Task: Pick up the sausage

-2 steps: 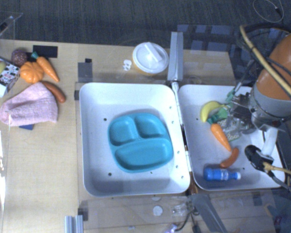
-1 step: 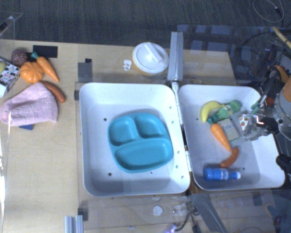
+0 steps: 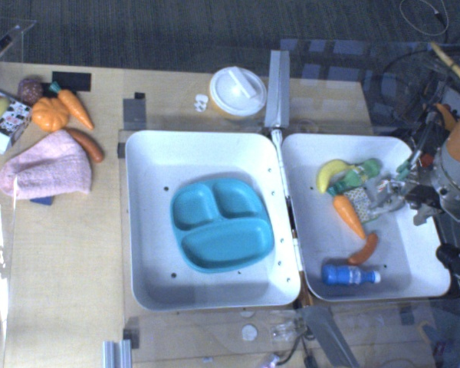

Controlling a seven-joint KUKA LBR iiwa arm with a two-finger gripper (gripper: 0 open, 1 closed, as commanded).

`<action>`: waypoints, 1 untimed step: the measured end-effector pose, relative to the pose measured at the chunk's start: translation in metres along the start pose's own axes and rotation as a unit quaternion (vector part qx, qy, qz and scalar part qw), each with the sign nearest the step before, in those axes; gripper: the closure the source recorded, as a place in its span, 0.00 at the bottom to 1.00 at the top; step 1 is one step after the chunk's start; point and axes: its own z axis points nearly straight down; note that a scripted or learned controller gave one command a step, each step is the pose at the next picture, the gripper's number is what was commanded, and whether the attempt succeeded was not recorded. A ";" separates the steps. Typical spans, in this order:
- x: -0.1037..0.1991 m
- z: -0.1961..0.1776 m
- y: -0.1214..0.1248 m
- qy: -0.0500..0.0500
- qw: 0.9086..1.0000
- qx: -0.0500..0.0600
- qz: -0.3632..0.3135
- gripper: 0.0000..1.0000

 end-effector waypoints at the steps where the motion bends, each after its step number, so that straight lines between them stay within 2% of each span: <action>1: -0.007 0.157 0.005 0.000 0.992 0.001 0.128 0.00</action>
